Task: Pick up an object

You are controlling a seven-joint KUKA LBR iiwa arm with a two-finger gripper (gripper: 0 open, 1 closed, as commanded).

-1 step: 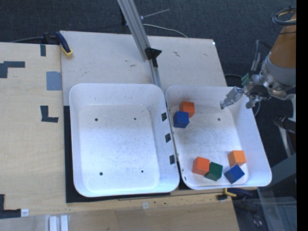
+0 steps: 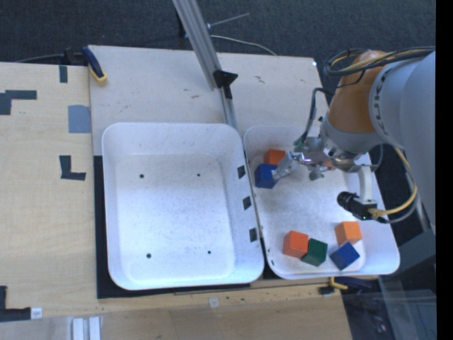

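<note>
Jaws beside square blue block, orange block.

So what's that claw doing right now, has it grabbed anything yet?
Claw low in right bin, nothing seen gripped. Blue block and orange block right beside it. Four more blocks near front edge.

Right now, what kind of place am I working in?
Probably a robotics lab bench: two shallow white plastic bins, small coloured blocks as test pieces, a grey robot arm, and tape marks on the wooden board.

Two white bins; three orange blocks, two blue blocks, one green block.
</note>
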